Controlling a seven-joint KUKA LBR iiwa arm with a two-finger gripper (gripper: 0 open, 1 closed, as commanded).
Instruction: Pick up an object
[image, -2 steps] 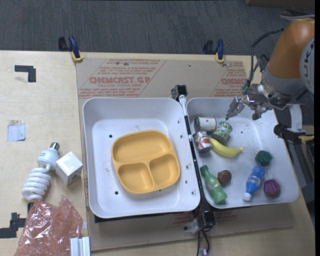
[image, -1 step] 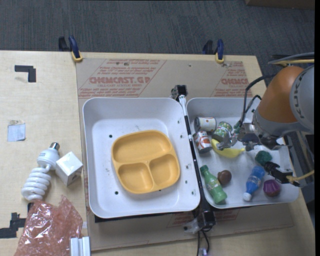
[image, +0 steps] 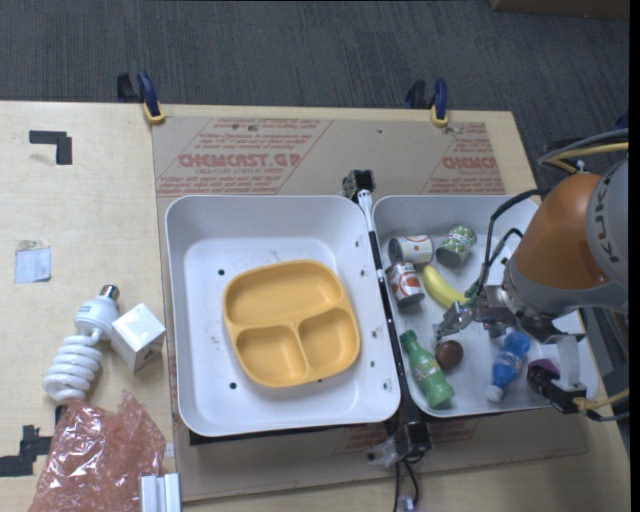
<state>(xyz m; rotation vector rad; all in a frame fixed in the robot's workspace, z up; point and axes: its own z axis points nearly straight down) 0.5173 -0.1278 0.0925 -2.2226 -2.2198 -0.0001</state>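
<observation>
Small brown rounded object (image: 449, 353) lies in right white bin (image: 395, 215), approx. 6 o'clock of two-finger gripper (image: 452, 319). Gripper state: cannot tell. Est. light, rigid, smooth, prone to roll; grip across widest pt.

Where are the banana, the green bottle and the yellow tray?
banana (image: 438, 287), camera view, middle of its curve
green bottle (image: 426, 372), camera view, its body
yellow tray (image: 290, 283), camera view, bare upper compartment
</observation>
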